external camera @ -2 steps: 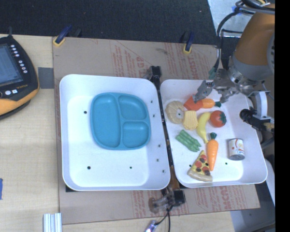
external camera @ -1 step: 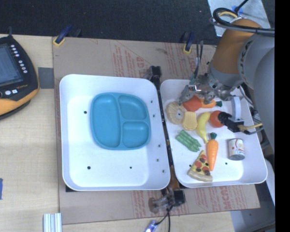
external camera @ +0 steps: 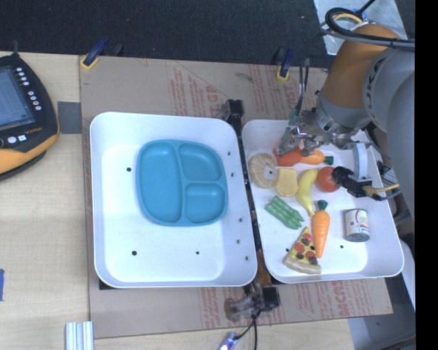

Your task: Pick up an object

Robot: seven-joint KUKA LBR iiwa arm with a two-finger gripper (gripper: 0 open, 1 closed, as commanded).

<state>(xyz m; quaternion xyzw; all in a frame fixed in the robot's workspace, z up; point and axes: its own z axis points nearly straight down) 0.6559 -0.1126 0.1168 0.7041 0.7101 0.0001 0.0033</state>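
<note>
My gripper [external camera: 299, 138] hangs low over the back of the right bin [external camera: 383, 265], right above a red-orange toy vegetable [external camera: 305, 156]. I cannot make out whether it touches that piece. Close by lie a round tan slice [external camera: 263, 170], a yellow wedge [external camera: 287, 181], a banana [external camera: 307, 192] and a red tomato [external camera: 327, 179]. Toward the front of the bin are a green pod [external camera: 283, 211], a carrot [external camera: 320, 230], a pizza slice [external camera: 304, 253] and a small can [external camera: 357, 224].
The left bin [external camera: 109, 261] holds a blue divided plate [external camera: 182, 182]. A control pendant [external camera: 11, 119] lies on the bench at far left. Blue clamps [external camera: 95, 51] sit along the back edge of the board.
</note>
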